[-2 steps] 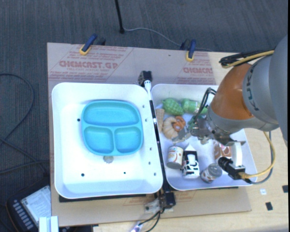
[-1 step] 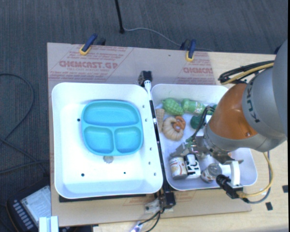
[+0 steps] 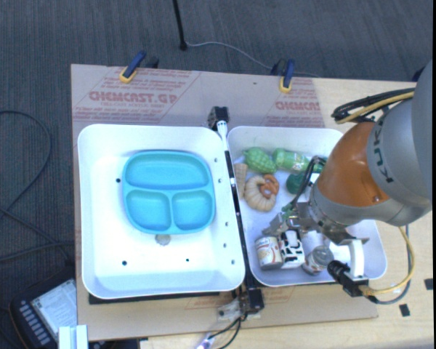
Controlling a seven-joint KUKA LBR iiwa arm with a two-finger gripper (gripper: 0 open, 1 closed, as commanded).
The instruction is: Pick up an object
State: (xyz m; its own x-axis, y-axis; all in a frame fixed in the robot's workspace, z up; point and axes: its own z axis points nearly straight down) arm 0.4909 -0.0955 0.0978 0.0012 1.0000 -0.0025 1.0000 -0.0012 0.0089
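Note:
The right white bin holds a small pile of toy food. A green bumpy piece and a green bottle-like piece lie along its far side. A tan and orange pretzel-like piece lies beside a cone. A small can stands near the front wall, and a second metal can is to its right. My gripper is low in the bin between the two cans, right next to the small can. The orange wrist hides the objects behind it.
The left white bin holds a blue sectioned tray. The two bins' adjoining walls run close to the left of the small can. Two clamps grip the board's far edge. Cables hang off the arm at the right.

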